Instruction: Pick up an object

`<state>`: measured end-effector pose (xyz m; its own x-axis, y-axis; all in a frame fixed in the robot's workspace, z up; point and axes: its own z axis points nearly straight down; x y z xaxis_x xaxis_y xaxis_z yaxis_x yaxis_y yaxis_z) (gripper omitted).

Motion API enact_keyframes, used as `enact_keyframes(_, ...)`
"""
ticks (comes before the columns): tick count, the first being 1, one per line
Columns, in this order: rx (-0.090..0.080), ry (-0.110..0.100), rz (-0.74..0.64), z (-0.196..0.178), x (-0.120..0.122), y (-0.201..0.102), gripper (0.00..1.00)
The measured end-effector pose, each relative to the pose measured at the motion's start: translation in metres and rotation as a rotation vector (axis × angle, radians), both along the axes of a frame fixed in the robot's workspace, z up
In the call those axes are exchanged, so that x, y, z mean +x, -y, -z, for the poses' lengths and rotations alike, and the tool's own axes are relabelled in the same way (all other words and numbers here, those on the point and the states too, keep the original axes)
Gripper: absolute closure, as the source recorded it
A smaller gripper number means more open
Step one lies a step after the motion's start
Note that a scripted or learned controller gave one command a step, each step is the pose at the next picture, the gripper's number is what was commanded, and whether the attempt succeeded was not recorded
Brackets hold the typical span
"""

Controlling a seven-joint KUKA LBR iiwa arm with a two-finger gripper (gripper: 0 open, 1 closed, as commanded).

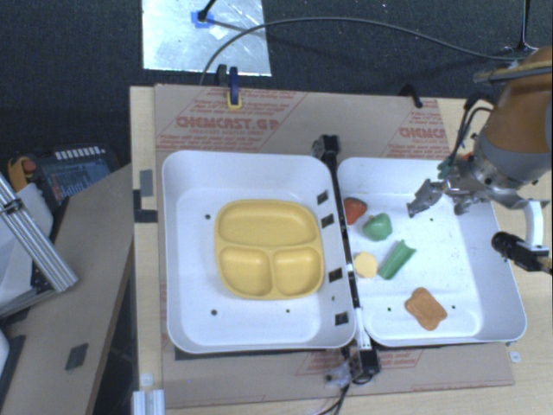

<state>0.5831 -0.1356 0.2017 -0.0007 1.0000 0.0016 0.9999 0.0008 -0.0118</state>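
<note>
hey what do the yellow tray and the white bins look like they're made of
The yellow tray looks like moulded plastic with a matte finish: one even colour, rounded compartment edges, no sharp glare. The left bin and right bin look like thin formed plastic, smooth and slightly glossy, with soft rounded rims. Painted metal cannot be ruled out from this view.

Grey arm [510, 158] with a broad orange band [523, 115] — ending in a dark metal tool [429, 199].
</note>
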Motion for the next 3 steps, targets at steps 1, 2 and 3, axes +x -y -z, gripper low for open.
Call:
enact_keyframes(1,-0.002,0.013,-0.002,-0.008,0.003,0.000,0.00)
enact_keyframes(2,-0.001,0.009,-0.001,0.047,-0.004,-0.008,0.00)
enact_keyframes(3,-0.002,0.010,-0.001,0.104,0.004,-0.004,0.00)
